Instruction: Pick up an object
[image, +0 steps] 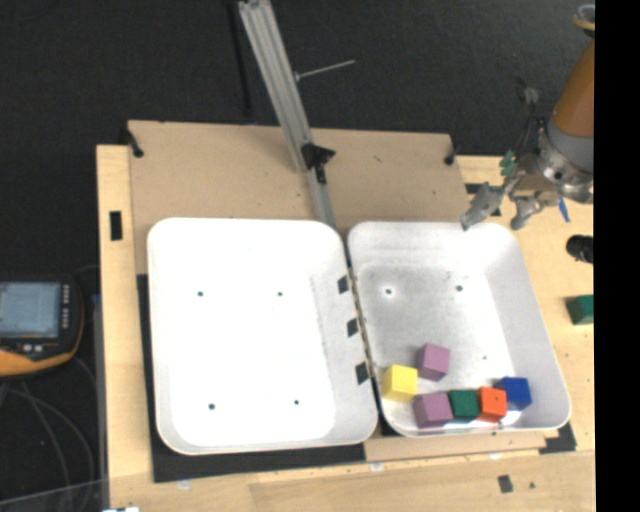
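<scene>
The candidates are six small blocks, all clustered at the near edge of the right bin (520, 290): a yellow block (402, 381) nearest the divider between the bins, a purple block (434, 360) just behind it and standing a little apart, then a row along the near wall made of a second purple block (433, 408), a green block (464, 404), an orange block (494, 402) and a blue block (515, 391). The row blocks sit touching or nearly so, and hard against the bin wall, which leaves little room for fingers. The lone purple block looks the easiest pick, with bare floor on most sides; the yellow one is a fair second. The gripper (505, 205) hangs above the far right corner of that bin, well apart from the blocks, its fingers spread open with nothing between them. A good approach would carry it toward the near side, centre it over the chosen block, descend straight, and close only once the fingers straddle it. The left bin (250, 330) plays no part
</scene>
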